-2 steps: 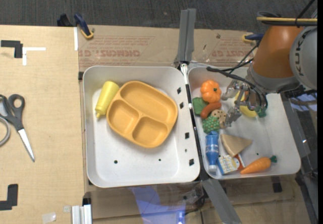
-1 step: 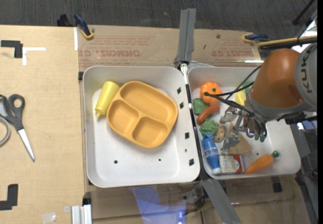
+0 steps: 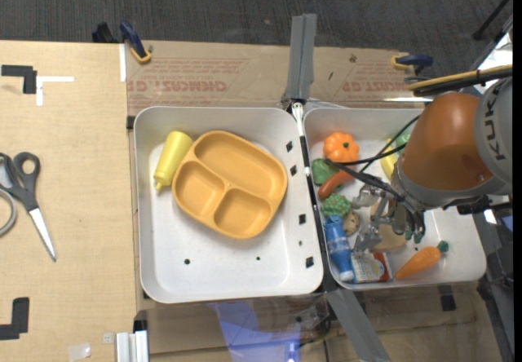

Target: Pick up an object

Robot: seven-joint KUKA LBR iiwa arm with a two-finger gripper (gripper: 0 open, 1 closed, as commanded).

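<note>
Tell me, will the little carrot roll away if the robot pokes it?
Probably a bit: the carrot looks round and tapered, so it would likely curve sideways. It lies near the right bin's front wall, which should stop it. It looks like light plastic.

The arm (image 3: pixel 469 136) is grey with a broad, glossy orange band (image 3: pixel 444 148) above the wrist. Black lettering marks the grey shell. Thin black cables run along the metallic wrist hardware (image 3: pixel 383 218).
</note>
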